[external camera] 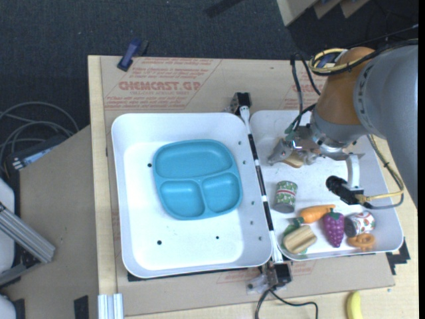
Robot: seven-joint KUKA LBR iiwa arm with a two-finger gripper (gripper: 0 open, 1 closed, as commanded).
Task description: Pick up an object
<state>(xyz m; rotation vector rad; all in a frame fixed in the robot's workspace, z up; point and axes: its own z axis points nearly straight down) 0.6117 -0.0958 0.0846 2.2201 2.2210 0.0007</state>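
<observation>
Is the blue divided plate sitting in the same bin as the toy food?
No: the blue plate lies in the left bin, while the toy food, like the grapes, sits in the right bin.

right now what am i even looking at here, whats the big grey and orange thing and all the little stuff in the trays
This is one camera fixed above a bench, looking down at a slant. The big grey and orange thing is a robot arm reaching in from the right. Its hand hangs low over the right bin, and I cannot tell whether it holds anything. That bin holds small toy foods: a can, a carrot, purple grapes, a sandwich, plus a few others at the corner. The left bin holds a blue divided plate. The arm's job is to pick up one object.
</observation>
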